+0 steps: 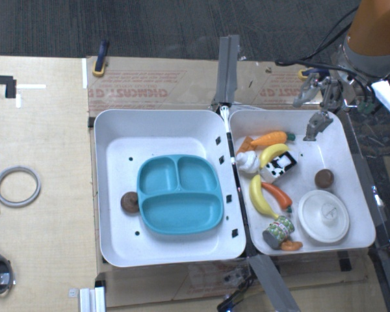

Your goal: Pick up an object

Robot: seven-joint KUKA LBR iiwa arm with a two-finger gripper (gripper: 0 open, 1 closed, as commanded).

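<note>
While the arm (376,25) reaches in from the right, both white bins sit side by side on the bench. Near edge of the right bin (361,194): a small green-patterned can (278,229) lies tilted, touching a short orange carrot piece (290,244) at the near wall. Just right of them, a white round lid (323,214) rests in the near right corner. Beyond it, a brown round piece (324,178) sits near the right wall, apart from the lid. Toward the bin's left side, a yellow banana (260,199) lies lengthwise, touching a red-orange pepper (277,195) beside it. Further back, a black-and-white toy (279,166) sits under a second banana (272,153), with a white round item (247,163) just left near the divider. A big orange carrot (268,139) lies toward the far left corner. Gripper (314,129) hangs at the far right part of this bin, over bare floor, well apart from the carrot; nothing between its fingers; whether it is released or clenched, cannot tell.

Left bin (110,174): a teal divided tray (180,194) fills the middle, and a brown ball (129,202) touches the tray's left edge near the left wall.

Left of the bins on the bench, a grey ring (15,186) lies flat.
</note>
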